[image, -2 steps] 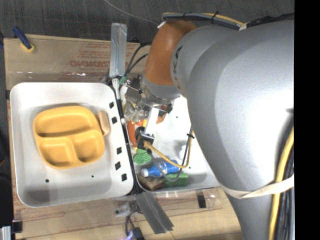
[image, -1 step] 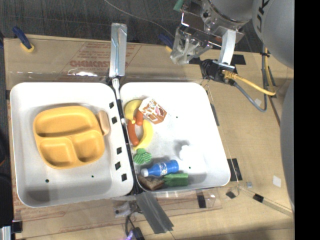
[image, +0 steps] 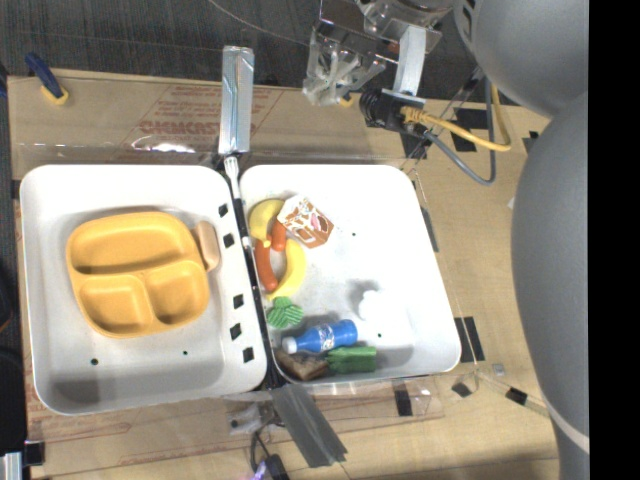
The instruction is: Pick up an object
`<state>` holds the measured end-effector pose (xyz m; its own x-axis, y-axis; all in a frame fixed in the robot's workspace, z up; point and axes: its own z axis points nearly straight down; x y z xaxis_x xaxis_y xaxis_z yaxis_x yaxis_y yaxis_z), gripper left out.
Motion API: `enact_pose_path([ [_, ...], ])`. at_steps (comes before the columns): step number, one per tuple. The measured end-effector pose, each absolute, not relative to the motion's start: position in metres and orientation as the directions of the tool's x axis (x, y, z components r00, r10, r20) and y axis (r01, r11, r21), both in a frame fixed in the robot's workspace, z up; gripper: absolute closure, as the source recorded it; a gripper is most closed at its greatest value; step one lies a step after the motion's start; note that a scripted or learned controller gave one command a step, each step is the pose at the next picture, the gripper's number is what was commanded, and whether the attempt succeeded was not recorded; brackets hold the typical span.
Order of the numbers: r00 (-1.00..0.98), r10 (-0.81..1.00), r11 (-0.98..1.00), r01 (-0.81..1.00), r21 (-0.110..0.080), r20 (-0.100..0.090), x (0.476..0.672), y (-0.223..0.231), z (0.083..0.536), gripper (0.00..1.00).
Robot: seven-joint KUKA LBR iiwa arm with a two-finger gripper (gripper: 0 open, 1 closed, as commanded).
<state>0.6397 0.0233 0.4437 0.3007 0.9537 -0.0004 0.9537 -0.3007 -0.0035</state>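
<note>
I see a bench topped with brown cardboard (image: 300, 108), printed in faded red at its far edge; dark floor or backing lies beyond it. A yellow cable (image: 470, 140) loops across the bench on the right, beside black tape marks.

Two white bins sit side by side, touching along a clipped centre seam. The left bin (image: 50, 368) holds a yellow tray (image: 135, 273) with three compartments, and a small tan piece (image: 207, 245) lies against the tray's right edge.

The right bin (image: 400, 218) holds its contents bunched along its left wall and near corner: a banana (image: 290, 263) with an orange-red piece (image: 266, 263) lying across it, a printed packet (image: 305, 221) touching the banana's far end, a green ball (image: 284, 314), a blue bottle (image: 325, 336) lying on its side, a green item (image: 352, 359) just beside the bottle, and something brown (image: 300, 368) at the near wall.

The gripper (image: 330, 73) hangs above the far bench edge, outside both bins, well apart from every object. I cannot tell its state.
</note>
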Motion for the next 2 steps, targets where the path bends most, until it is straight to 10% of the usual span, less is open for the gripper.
enact_pose_path([
  [1, 0.301, 0.954, -0.301, 0.954, -0.003, -0.001, 0.639, 0.023, 0.444, 0.00],
  [2, 0.264, 0.965, -0.264, 0.965, -0.013, -0.005, 0.523, 0.016, 0.318, 0.00],
])
